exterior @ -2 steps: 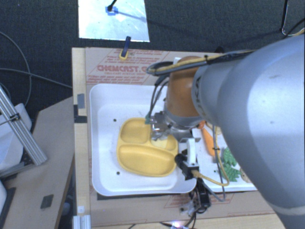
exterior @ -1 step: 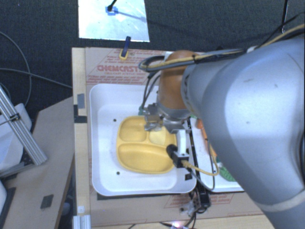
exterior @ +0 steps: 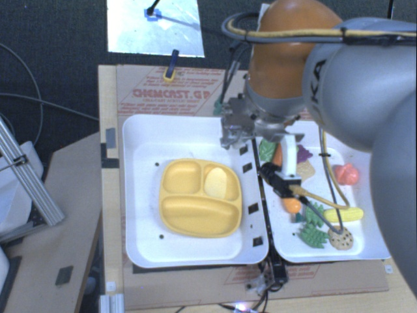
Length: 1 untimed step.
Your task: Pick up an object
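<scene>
Gripper (exterior: 233, 135) at upper middle of the frame, beneath the orange band of the grey arm (exterior: 365, 77), over the upper right corner of the left bin (exterior: 130, 175), close to the strip where the two bins meet. Cannot tell whether clenched or released.

Inside the left bin, lying flat at centre: yellow divided plate (exterior: 202, 197), three compartments facing up, well below the gripper and apart from it.

Inside the right bin (exterior: 374, 243), at the right of the frame, a scatter of small toy foods. Near its upper left corner, just below and right of the gripper: green leaf (exterior: 267, 150), orange piece (exterior: 278, 155), purple piece (exterior: 303, 154). Further right, near the upper right part: pink piece (exterior: 345, 173). Lower down: banana (exterior: 344, 215), with cookie (exterior: 341, 239) just beneath it and green spiky piece (exterior: 313, 235) to the cookie's left. Small orange ball (exterior: 292, 205) near the bin's left wall.

Under both bins: printed cardboard sheet (exterior: 169, 93). At upper left of the frame: shiny square sheet (exterior: 153, 18).
</scene>
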{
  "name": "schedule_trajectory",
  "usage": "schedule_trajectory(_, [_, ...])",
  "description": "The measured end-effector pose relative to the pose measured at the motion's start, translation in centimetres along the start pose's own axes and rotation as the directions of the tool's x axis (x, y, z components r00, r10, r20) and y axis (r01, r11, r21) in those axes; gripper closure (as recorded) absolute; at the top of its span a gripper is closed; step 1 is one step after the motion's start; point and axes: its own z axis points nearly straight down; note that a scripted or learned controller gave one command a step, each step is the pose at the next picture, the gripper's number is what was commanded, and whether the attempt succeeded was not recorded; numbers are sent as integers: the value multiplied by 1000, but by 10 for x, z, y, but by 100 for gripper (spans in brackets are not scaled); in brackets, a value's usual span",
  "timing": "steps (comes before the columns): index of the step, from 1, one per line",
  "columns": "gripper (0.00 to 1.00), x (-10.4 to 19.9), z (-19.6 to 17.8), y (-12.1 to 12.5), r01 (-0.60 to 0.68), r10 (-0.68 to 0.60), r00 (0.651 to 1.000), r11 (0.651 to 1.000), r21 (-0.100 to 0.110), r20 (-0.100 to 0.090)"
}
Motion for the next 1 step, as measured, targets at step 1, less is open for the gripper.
schedule_trajectory(1, [100, 4, 166, -5, -5, 5, 1000, 1000, 28, 7])
